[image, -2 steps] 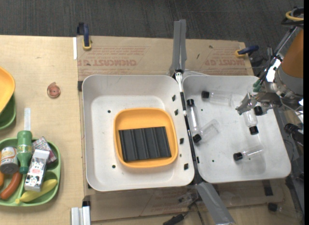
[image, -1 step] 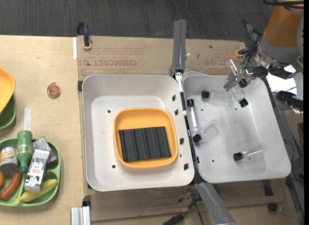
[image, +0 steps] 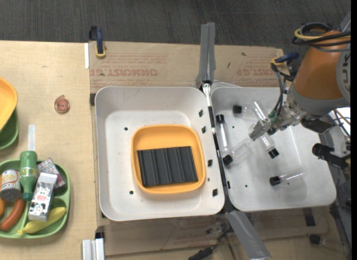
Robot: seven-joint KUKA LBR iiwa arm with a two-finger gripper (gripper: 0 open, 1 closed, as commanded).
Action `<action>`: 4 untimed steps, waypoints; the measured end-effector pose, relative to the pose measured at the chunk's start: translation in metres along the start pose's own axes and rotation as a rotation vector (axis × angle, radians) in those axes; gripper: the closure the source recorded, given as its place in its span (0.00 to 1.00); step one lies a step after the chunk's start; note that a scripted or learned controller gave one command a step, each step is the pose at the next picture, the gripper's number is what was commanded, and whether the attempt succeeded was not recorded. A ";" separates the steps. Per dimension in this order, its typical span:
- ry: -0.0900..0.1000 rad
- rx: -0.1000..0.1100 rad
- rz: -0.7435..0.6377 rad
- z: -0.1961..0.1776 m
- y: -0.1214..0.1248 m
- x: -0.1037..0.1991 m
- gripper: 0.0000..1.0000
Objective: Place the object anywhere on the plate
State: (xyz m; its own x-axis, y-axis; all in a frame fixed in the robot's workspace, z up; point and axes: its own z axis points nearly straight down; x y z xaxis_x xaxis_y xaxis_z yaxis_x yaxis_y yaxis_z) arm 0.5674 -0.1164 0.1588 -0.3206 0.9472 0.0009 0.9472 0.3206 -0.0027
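Hovering over the right bin [image: 312,197], the gripper [image: 266,126] sits low among several clear plastic tubes with black caps, and that clutter is the main hazard. These tubes look thin, see-through and smooth, so a grasp could close beside one, or pinch it near an end so that it swings or slips out on the lift. 1 tube [image: 241,148] lies slanted just below and left of the gripper, another tube [image: 220,132] rests along the bin's left wall, and a third tube [image: 285,178] lies nearer the front; loose black caps [image: 237,109] are scattered about, and a descent on the wrong spot would nudge them aside instead of picking anything. Which tube is the intended object cannot be told, though all lie in the right bin, well apart from the target.

That target, an orange plate [image: 167,133] carrying a dark ribbed insert [image: 167,165], sits in the middle of the left bin [image: 111,158]. A carry across must clear the 2 bins' adjoining walls, where a dangling tube could catch.

Whether the gripper is spread or closed, and whether anything is in it, cannot be told; its tip merges with the clear plastic. The arm [image: 318,77] comes in from the right, orange band uppermost, wrist angled down and leftward.
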 end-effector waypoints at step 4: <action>-0.006 -0.005 -0.752 -0.147 0.048 -0.118 1.00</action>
State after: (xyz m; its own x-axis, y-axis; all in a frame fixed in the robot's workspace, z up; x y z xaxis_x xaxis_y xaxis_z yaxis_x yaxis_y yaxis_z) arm 0.6510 -0.2130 0.3056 -0.8811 0.4729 -0.0046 0.4729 0.8811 0.0007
